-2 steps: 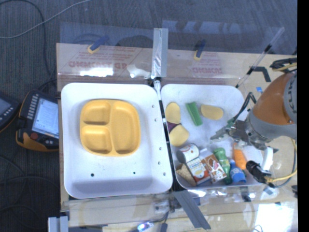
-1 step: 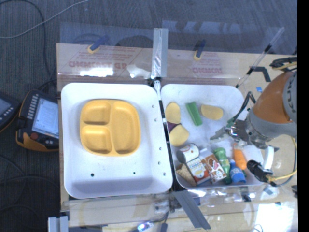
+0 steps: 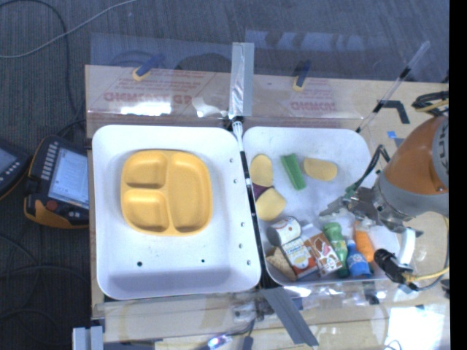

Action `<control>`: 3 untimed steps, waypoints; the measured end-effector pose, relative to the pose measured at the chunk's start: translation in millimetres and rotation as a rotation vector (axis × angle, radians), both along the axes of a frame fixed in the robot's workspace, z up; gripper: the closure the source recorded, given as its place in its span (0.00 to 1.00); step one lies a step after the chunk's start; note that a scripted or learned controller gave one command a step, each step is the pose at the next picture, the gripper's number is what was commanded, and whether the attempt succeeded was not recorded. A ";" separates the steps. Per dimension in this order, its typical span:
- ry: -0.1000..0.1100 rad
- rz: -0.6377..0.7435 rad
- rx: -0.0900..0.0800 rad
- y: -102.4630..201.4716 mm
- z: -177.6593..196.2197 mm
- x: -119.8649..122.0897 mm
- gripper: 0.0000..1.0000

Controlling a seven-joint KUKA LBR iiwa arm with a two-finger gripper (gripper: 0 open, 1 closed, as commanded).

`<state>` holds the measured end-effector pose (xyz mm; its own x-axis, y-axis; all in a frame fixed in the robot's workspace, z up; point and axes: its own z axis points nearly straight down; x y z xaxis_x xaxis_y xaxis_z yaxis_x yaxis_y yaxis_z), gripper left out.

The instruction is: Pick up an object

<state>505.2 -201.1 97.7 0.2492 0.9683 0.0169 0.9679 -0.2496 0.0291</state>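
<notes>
My gripper (image 3: 349, 204) hangs low at the right bin's (image 3: 343, 141) right edge, can't tell its state, probably lining up on the green bottle (image 3: 335, 237) and orange item (image 3: 364, 243) packed along the near edge

Looked like a robotics lab or test cell, not a home or shop. Stood on dark grey carpet (image 3: 306, 6), with loose black cables (image 3: 44, 20) trailing across it beyond the bench's far-left corner. Had a teach pendant (image 3: 55, 184) with a lit screen lying on the floor off the bench's (image 3: 168, 86) left edge. Carried clear plastic panels (image 3: 160, 75), clipped and taped along the bench's far edge. Held a grey-and-orange industrial arm (image 3: 419, 170) at the right edge.
</notes>
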 end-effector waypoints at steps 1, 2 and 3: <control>0.037 -0.179 -0.007 -1.7 59.8 -19.0 0.00; 0.027 -0.142 0.014 -1.6 -6.5 -13.5 0.00; 0.014 -0.242 -0.012 17.3 -6.4 -15.5 0.00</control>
